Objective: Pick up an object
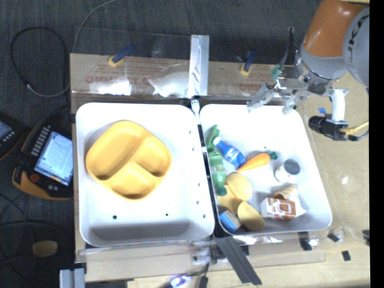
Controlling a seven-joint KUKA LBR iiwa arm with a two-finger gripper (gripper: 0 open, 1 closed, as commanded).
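My gripper (276,103) hangs over the far rim of the right bin (312,155), open, with nothing between its fingers. Below it in that bin lie an orange carrot (258,161), a blue bottle (230,153), a green bottle (214,158), a white jar with a dark lid (287,170), a small brown-and-white carton (281,207) and two yellow rounded pieces (239,186). A blue-capped item (228,221) lies at the near left corner. The left bin (90,221) holds a large yellow lumpy object (127,159).
The grey arm with its orange band (327,23) comes in from the upper right. A black cylinder (327,126) sticks out beside the right bin. A metal divider (199,65) stands behind the bins. A handheld pendant (51,158) lies left of the bench.
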